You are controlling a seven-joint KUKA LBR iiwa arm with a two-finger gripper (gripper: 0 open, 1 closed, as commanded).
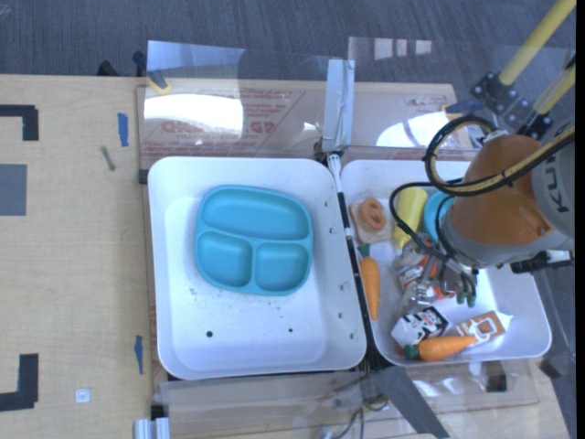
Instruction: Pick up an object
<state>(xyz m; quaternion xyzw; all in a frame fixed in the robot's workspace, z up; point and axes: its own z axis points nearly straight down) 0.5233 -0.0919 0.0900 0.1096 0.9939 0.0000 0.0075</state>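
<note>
My gripper (422, 280) reaches down into the right bin (530, 323), under the orange band of the arm (498, 199). Its metal fingers hang among the toys in the middle of that bin. A thin carrot (370, 286) lies along the bin's left side, and a round tan donut-like piece (370, 214) sits above it. A yellow item (410, 210) lies partly hidden behind the arm. Below the gripper rest a black-and-white piece (422, 323), a second carrot (445, 346) and an orange-and-white packet (484, 326).
The left bin (174, 273) holds a blue three-compartment plate (253, 239) and a few dark specks. A raised divider (350, 263) separates the two bins. Clear plastic panels (274, 108) stand behind them, and black cables (439, 167) loop off the arm.
</note>
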